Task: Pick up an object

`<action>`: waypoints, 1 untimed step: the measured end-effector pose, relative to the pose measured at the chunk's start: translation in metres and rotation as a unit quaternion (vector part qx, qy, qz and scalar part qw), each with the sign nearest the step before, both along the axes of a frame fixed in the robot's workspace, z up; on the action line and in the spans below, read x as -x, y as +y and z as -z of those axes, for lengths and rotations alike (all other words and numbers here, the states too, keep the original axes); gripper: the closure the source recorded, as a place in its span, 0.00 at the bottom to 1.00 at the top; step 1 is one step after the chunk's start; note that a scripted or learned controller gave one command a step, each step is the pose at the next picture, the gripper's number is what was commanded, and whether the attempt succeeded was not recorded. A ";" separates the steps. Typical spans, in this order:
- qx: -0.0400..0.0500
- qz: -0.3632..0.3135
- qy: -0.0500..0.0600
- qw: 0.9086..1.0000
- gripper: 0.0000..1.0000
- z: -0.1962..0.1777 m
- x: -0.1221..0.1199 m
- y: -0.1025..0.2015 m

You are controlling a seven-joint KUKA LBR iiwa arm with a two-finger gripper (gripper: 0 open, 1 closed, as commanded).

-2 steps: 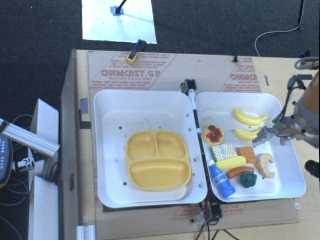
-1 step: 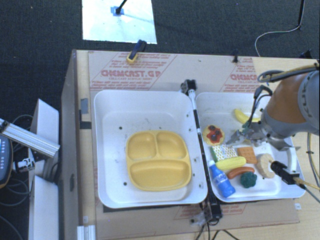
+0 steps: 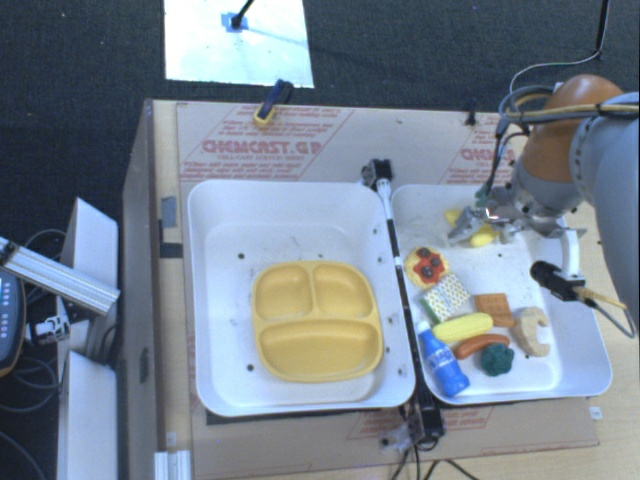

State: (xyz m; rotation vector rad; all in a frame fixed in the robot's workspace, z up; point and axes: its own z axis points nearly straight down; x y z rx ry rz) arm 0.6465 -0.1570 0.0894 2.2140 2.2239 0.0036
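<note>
Camera view: hand point(image 3: 484, 220) low in right bin point(image 3: 590, 363).
Grip state: cannot tell.
Yellow toy point(image 3: 481, 238): touching, just beneath the hand.
Progress: judged unfinished; lift remains.

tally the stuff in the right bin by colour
yellow: 2, one by the tool, one corn-like piece
blue: 1 bottle
red: 1 sausage
green: 1
tan/brown: 2
mixed-colour: 2
total: 9
</note>
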 end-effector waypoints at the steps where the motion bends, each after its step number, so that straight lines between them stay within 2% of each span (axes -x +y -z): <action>1: -0.001 0.002 0.014 1.000 0.00 0.008 -0.017 0.011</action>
